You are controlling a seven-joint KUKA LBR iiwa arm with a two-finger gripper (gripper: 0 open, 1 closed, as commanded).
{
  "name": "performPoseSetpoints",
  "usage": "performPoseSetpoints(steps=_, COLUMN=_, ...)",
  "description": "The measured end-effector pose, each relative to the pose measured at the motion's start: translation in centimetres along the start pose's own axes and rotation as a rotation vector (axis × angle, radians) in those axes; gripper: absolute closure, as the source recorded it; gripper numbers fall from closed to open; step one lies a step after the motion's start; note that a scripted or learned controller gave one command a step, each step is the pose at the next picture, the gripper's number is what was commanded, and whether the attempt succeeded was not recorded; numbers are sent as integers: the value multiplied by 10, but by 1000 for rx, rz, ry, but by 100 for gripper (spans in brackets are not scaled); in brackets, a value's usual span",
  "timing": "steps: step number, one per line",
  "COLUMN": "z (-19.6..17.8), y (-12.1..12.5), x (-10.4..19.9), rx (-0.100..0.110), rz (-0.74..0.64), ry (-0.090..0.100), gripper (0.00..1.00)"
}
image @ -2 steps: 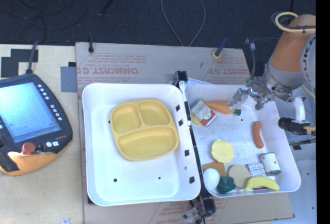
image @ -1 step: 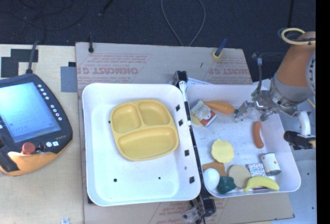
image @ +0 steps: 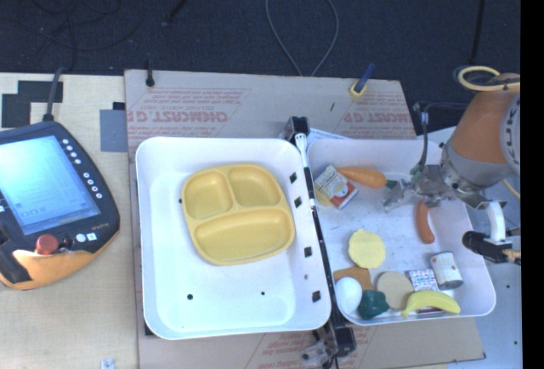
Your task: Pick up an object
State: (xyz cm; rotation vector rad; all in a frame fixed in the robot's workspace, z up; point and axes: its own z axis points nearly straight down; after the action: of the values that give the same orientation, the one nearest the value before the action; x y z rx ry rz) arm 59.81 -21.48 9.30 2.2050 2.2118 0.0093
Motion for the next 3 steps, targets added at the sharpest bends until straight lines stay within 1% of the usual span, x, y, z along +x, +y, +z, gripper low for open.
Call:
performPoseSetpoints(steps=1, z=0, y=-16, x=0, rx=0, rz=0, ry=0, gripper=0)
performPoseSetpoints(steps=2, z=-7, y=-15, x=-1, rx=2, rz=3, ry=1, gripper=100)
performPoseSetpoints(steps=3, z=-7, y=-16, x=-1, rx=3, rz=4, ry=1, gripper=0)
